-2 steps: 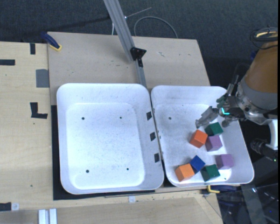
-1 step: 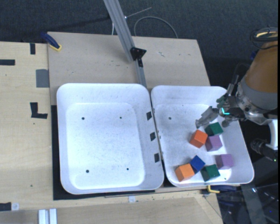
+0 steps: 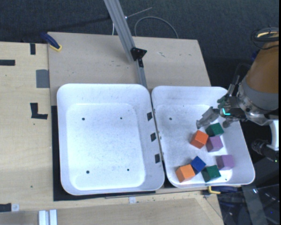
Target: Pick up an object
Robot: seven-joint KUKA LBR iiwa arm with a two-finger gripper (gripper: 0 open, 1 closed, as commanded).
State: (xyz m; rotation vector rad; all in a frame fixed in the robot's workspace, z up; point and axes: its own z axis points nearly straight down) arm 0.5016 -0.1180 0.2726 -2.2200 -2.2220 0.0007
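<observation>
Green cube (image 3: 215, 128) small, dark, between spread claw (image 3: 217, 120) fingers, beside orange cube (image 3: 199, 138), right bin (image 3: 178, 97).

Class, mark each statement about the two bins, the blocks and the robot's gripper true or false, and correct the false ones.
1. Every small coloured block lies in the right white bin. True.
2. Two orange blocks are there, one above the other. True.
3. The blue block lies in the left white bin. False: it lies in the right bin, beside the lower orange block.
4. The gripper hangs over the left bin. False: it is over the right bin, by a green block.
5. Two purple blocks are there. True.
</observation>
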